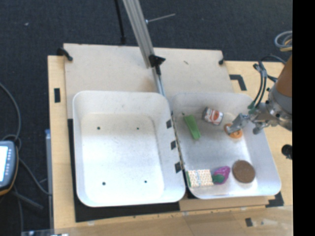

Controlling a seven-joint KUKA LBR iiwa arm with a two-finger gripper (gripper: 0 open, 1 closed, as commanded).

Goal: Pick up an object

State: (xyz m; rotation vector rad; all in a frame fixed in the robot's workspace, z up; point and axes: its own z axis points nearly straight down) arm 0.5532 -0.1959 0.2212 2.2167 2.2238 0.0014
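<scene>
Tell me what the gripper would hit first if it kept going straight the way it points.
Probably the small orange thing just under the gripper in the right bin. Depth is unclear, so they may already be touching.

Gripper [239, 123] over orange object [234, 131] — right bin [266, 154]

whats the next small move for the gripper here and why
Probably a short descent straight onto the small orange object. The gripper sits right at it near the right bin's right side, but nothing shows between its fingers. The red-and-white can lies apart to the left, so going down should not bump it.
</scene>
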